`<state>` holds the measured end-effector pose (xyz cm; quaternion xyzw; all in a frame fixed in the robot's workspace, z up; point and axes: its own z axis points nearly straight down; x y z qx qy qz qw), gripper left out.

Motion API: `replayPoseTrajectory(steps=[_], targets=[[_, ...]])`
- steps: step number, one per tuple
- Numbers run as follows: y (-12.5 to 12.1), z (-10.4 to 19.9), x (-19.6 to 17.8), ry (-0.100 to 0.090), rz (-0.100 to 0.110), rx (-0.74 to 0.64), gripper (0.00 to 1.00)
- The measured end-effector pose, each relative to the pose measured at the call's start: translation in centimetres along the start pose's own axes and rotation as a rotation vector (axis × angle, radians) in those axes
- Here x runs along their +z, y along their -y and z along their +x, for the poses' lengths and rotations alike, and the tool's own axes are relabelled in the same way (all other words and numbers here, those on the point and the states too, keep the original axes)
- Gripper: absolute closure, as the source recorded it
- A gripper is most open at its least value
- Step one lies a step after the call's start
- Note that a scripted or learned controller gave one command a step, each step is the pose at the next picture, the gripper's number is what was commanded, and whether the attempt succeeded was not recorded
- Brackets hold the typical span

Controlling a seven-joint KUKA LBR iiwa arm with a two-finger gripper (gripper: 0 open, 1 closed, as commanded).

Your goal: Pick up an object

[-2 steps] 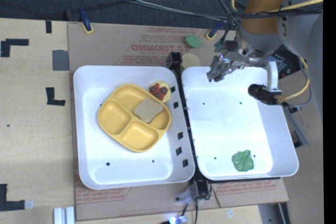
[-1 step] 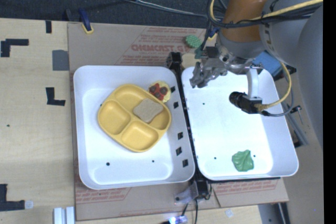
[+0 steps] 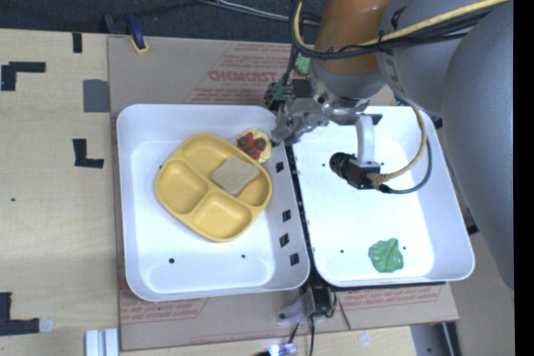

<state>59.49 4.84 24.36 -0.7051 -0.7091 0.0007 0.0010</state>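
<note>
The end effector (image 3: 282,127) is hovering at the upper centre of the frame, over the divide between the two white bins; whether it is spread or pressed together cannot be told. Just beside it, at the upper right corner of the left bin (image 3: 138,204), a small red-and-yellow toy food item (image 3: 254,144) is resting against the rim of a yellow compartment plate (image 3: 196,192), which is carrying a tan toast-like square (image 3: 234,175). The item is appearing light, rigid and smooth, probably slippery; pinching across its narrow width seems best. A green leaf-shaped piece (image 3: 386,255) is lying in the right bin (image 3: 434,204), looking thin and flat, harder to pinch.
</note>
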Motion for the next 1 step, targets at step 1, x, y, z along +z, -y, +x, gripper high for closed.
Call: replayPoseTrajectory(steps=[1], targets=[[2.15, 5.37, 0.12, 0.000, 0.001, -0.001, 1.00]])
